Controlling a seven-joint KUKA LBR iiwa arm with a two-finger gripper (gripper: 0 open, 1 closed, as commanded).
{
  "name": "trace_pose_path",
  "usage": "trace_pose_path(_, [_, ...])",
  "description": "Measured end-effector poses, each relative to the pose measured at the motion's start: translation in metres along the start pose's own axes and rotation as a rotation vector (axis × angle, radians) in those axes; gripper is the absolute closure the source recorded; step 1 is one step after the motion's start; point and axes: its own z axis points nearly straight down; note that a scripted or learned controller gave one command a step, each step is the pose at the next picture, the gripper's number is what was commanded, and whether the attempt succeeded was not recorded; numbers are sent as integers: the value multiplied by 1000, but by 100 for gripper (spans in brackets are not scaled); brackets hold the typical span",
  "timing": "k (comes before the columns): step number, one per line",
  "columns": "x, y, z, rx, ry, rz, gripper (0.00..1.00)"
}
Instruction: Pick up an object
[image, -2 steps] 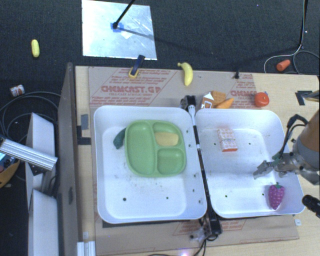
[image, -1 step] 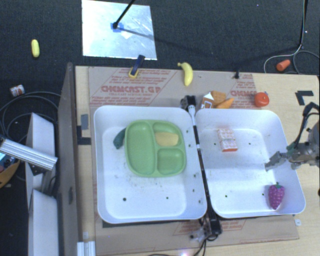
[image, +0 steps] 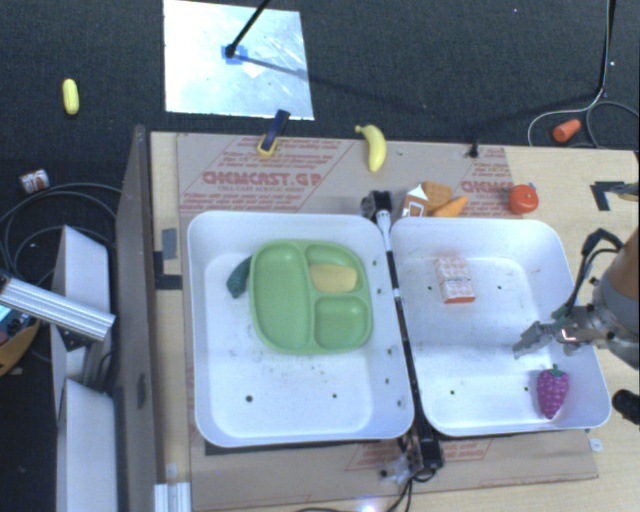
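In the right bin (image: 480, 410), a purple bunch of grapes (image: 551, 390) lies near the front right corner. A small orange and white box (image: 455, 280) lies toward the back of the same bin. My gripper (image: 545, 336) hangs over the right side of this bin, just above and behind the grapes and well to the right of the box. Nothing shows as held in it. The left bin (image: 215, 400) holds a green divided plate (image: 300, 305) with a yellow piece (image: 335, 277) in one compartment. A dark green item (image: 238, 277) lies against the plate's left edge.
Behind the bins on the bench lie a banana (image: 374, 147), an orange carrot-like piece (image: 447, 207), a red-orange ball (image: 522, 199) and a yellow-handled tool (image: 270, 135). The divider (image: 395, 300) runs between the bins. Cables lie at the far left.
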Motion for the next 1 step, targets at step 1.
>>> trace_pose_path(1, [-1, 2, -62, -9, -4, -4, 0])
